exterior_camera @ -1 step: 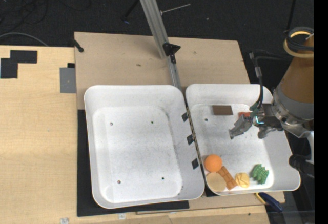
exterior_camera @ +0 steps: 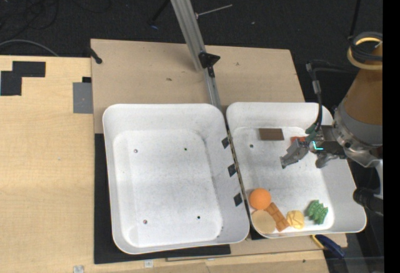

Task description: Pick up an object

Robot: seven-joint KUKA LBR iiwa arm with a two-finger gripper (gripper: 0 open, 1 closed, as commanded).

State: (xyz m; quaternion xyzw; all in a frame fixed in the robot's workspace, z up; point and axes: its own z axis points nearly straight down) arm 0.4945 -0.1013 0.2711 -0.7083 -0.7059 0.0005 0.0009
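My gripper [exterior_camera: 291,158] hangs spread and with nothing in it over the middle of the right bin [exterior_camera: 325,117], so the orange ball [exterior_camera: 260,198] at seven o'clock waits unpicked.

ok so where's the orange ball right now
The orange ball lies in the right bin, near its lower left corner by the divider between the bins, just above the tan disc and well below the gripper.

We look down at a slant from above the bench [exterior_camera: 150,72], both white bins [exterior_camera: 125,140] mid-frame, the arm [exterior_camera: 365,109] entering at right.
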